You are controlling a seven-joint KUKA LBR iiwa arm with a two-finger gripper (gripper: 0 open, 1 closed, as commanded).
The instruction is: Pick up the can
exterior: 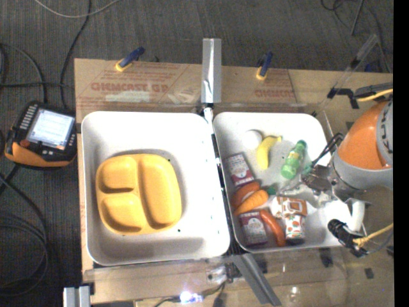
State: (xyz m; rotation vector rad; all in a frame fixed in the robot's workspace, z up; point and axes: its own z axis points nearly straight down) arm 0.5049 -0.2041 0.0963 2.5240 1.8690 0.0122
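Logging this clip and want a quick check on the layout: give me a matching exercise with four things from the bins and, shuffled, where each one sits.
Things:
1. yellow tray
2. banana
3. green bottle
4. carrot

Places:
A. right bin, near its far wall, beside a white round object
B. left bin, in the middle
C. right bin, in its left half, just in front of a small dark-labelled can
D. right bin, right of the banana, close to the gripper

Pairs: 1-B, 2-A, 3-D, 4-C
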